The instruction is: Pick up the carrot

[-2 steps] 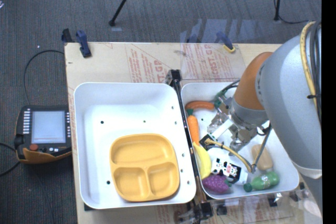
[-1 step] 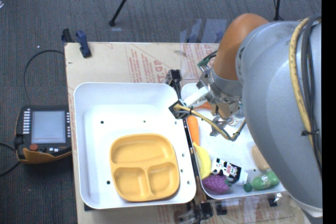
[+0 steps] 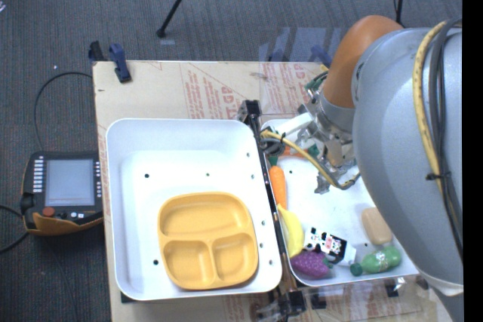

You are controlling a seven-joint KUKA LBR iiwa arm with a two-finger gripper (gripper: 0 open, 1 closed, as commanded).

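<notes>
The orange carrot (image 3: 278, 186) lies along the left wall of the right bin (image 3: 336, 213), its tip toward the far end. My gripper (image 3: 330, 171) hangs over the far middle of that bin, to the right of the carrot and apart from it, with cables around the wrist. Nothing shows in its grasp. The big grey arm covers the right side of the bin.
In the right bin, nearer the front, lie a yellow banana (image 3: 290, 228), purple grapes (image 3: 311, 265), a cow-patterned carton (image 3: 327, 243), a green bottle (image 3: 379, 260) and a tan bread piece (image 3: 375, 225). The left bin (image 3: 181, 147) holds a yellow divided plate (image 3: 207, 239).
</notes>
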